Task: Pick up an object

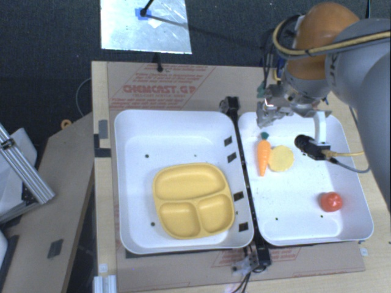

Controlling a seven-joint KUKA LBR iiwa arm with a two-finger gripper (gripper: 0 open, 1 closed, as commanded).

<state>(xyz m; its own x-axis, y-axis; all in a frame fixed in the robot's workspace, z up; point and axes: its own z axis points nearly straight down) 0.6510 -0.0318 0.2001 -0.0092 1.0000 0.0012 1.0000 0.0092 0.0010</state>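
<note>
Across the tabletop (104, 78) two white bins sit side by side, touching along a black hinge strip. Above the right bin (348, 224) hangs the grey arm (360, 54), its orange band over the far end of that bin, and the jaws (269, 116) point down near the bin's far left corner, just above the top of the carrot (263, 156). Whether they are spread or pressed together cannot be told from this slant; nothing is visibly pinched between them.

Largest of the contents is the yellow tray (192, 200), three compartments, lying in the near half of the left bin (140, 127). The right bin holds three smaller pieces: the carrot, lying lengthwise with its green end toward the jaws; a pale yellow disc (281, 159) touching the carrot's right side; and a red tomato (330, 201) well apart, toward the near right corner.

The carrot looks the likely pick. Risks, as I judge them: the jaws stand close to the bin wall and could catch it on descent; coming down on the green tip rather than the body, they may close on too little; and the disc against the carrot could be nudged or pinched along with it. A round carrot may also roll out of the grip.
</note>
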